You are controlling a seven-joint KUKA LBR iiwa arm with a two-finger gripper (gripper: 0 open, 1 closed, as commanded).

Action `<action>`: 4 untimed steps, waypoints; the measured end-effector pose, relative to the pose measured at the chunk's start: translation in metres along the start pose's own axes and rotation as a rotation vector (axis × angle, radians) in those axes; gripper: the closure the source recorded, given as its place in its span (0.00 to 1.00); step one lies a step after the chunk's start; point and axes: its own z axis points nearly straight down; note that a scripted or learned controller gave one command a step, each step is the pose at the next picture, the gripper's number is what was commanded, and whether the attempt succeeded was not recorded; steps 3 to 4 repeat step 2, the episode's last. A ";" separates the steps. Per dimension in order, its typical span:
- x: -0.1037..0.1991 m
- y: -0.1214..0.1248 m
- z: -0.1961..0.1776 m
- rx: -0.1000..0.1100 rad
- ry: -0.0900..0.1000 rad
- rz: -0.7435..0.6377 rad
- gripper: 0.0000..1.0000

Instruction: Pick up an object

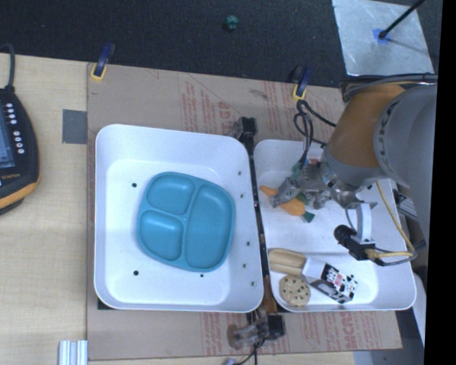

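In the right white bin, my gripper hangs low over the bin's upper left part. An orange carrot-shaped toy with a green tip lies right under and beside the gripper, partly covered by it. Nearer the bin's front edge lie a tan bread-like roll, a round dotted cracker and a small black-and-white toy. The arm's orange band and grey wrist cover the bin's upper right part.
The left white bin holds a blue divided plate. A black and orange handheld pendant lies on the bench at the far left. Cables run from the arm over the right bin's right side.
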 end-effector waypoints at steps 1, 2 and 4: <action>-0.014 0.035 0.001 -0.005 0.001 0.001 0.00; -0.015 0.035 -0.010 -0.002 0.001 -0.001 1.00; -0.015 0.035 -0.010 -0.002 0.001 -0.001 1.00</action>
